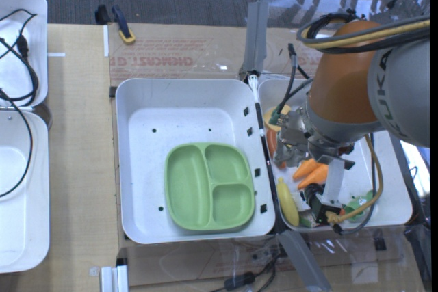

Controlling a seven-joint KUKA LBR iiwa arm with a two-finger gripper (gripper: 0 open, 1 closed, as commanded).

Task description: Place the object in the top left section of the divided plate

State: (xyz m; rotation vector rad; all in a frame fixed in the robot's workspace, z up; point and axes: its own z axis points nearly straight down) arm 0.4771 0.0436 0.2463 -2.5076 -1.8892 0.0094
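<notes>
A light green divided plate (186,188) lies in the left white bin (137,147), toward its front right. It has one long section on the left and two smaller ones on the right, all bare. My gripper (293,146) hangs low over the right bin (393,205), under the orange wrist band, just above a heap of toy food. Directly below it lie orange carrot-like pieces (311,172). A yellow banana-shaped piece (287,205) rests at the bin's front left. The wrist hides much of the heap.
A red-orange piece (272,141) and a yellow-green one (276,117) lie along the right bin's left wall. Small green items (359,202) sit at its front. Cables loop from the arm over that bin. A grey post (256,37) stands behind the bins' shared wall.
</notes>
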